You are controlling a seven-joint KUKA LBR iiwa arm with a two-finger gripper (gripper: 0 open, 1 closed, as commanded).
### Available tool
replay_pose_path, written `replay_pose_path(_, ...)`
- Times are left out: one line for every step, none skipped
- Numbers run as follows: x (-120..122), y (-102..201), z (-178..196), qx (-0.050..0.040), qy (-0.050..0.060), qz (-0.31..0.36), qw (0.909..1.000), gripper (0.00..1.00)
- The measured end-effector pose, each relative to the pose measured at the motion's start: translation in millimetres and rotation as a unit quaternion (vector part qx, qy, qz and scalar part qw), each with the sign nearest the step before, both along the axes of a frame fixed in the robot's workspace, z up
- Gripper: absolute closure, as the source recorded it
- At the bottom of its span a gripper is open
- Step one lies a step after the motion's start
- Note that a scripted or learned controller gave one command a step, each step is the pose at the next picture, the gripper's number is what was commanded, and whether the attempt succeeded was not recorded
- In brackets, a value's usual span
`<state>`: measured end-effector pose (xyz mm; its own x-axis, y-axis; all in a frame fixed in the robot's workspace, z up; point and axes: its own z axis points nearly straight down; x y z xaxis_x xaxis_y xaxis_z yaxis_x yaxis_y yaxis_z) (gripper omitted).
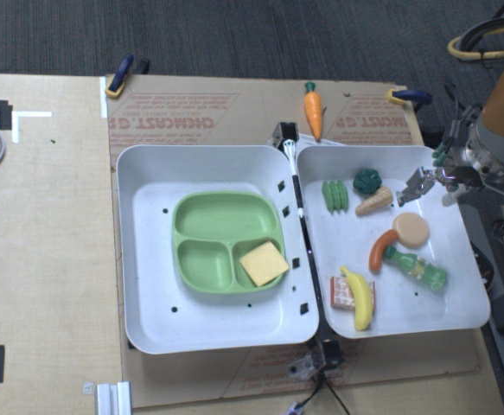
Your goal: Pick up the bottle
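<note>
**Crowded bottle, risky grab**

The gripper [416, 186] is hovering at right of frame, fingers looking parted and empty. The bottle [417, 267] is lying tilted at lower right, touching the sausage [381, 250] and just beside the bun [411, 230]; a descent is risking nudging either.

Two white bins [139, 318] sit side by side. One green bottle [417, 269], one banana [360, 297], one sausage [381, 250], one carrot [313, 111], one green divided plate [226, 210], one yellow cheese block [264, 264].

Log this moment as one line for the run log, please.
phase: approach | gripper: above right bin, holding nothing | green bottle: lying in right bin beside sausage | status: not yet picked
</note>
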<state>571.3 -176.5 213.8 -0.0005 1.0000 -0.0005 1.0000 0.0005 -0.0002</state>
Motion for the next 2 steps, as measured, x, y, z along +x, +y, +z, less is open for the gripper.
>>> replay_pose_path(0.4,-0.4,9.6,-0.0005,0.000,0.001,1.0000,1.00)
replay_pose_path(-33.5,75.2,-19.4,0.0000,0.001,0.017,0.9999,1.00)
